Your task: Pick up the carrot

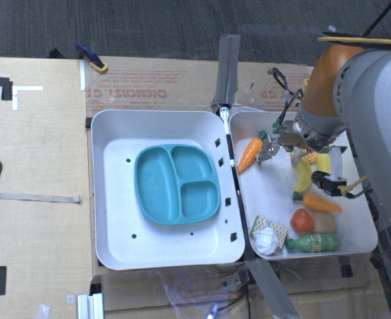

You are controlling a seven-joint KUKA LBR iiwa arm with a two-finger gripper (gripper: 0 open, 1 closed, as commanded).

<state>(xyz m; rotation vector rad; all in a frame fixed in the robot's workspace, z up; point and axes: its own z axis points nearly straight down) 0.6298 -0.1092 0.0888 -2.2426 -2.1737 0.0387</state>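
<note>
Bench: pale wood and cardboard under two shallow white bins side by side, the left bin [109, 198] holding a teal divided plate [178, 183], the right bin [268, 198] holding the clutter.
Carrot: the carrot [250, 153] lies in the right bin against its left wall, near the top corner.
Long axis: runs from about 1 o'clock at the thick, leafy end to 7 o'clock at the thin tip.
Claw: the gripper [269, 151] sits low in the right bin, just beside the carrot's upper end.
Direction to target: the carrot lies at roughly 9 o'clock from the gripper, close by.
Claw state: I cannot tell how the claw stands; it is too small and dark against the wrist.
Grasp: the carrot is not seen between the tips, so I judge it not yet held.
Neighbours: a yellow banana-like piece [304, 173] at 4 o'clock of the gripper, a second orange carrot-like piece [321, 204] further down, a red tomato [302, 220], a green bottle [312, 244] and a patterned packet [268, 231] near the bottom wall.
Obstruction: the bin wall hard by the carrot's left side leaves little room on that side.
</note>
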